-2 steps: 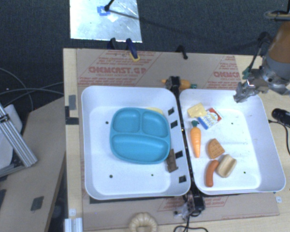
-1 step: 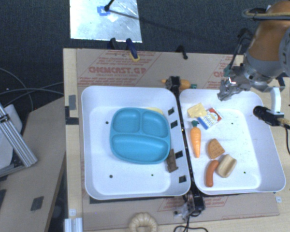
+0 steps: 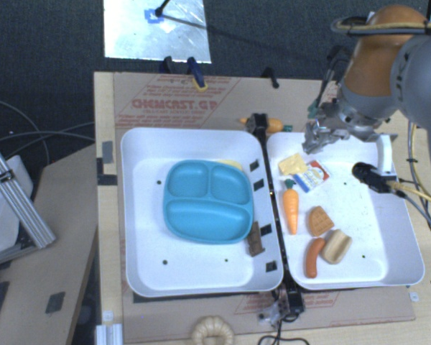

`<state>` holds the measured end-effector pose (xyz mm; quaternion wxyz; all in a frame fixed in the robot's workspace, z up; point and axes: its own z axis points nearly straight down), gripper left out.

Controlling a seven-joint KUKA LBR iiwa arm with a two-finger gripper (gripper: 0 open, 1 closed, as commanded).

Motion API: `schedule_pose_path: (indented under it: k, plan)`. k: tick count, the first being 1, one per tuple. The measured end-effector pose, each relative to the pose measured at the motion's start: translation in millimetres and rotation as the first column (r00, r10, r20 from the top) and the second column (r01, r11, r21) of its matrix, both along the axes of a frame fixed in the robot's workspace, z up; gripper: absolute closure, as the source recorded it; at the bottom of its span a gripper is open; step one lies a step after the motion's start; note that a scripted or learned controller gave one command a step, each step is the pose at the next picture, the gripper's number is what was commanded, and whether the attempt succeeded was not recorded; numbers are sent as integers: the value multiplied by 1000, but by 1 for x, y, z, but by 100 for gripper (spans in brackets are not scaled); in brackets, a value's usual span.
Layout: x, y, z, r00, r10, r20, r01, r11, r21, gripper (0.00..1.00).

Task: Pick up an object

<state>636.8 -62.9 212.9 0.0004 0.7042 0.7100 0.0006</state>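
My gripper (image 3: pixel 314 141) hangs over the far left corner of the right bin (image 3: pixel 399 228), just above a yellow cheese wedge (image 3: pixel 293 164). Nothing shows between its fingers. Beside the wedge lies a red, white and blue packet (image 3: pixel 313 176). Nearer the front lie an orange carrot (image 3: pixel 291 210), a brown biscuit (image 3: pixel 320 221), a tan bread roll (image 3: pixel 337 246) and a reddish sausage (image 3: pixel 313 256).
The left bin (image 3: pixel 147 192) holds a blue divided plate (image 3: pixel 207 200), a small brown piece (image 3: pixel 255 240) at its right wall and a yellow thing (image 3: pixel 233 164) behind the plate. A small orange object (image 3: pixel 274 126) sits beyond the bins. A pale ring (image 3: pixel 214 330) lies at the bench front.
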Motion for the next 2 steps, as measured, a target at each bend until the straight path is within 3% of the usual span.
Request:
schedule_pose_path:
  k: [1,2]
  plan:
    - [-1,62,1,1000,1,0,-1,1000,1,100]
    - [-8,88,9,1000,-1,0,1,1000,0,100]
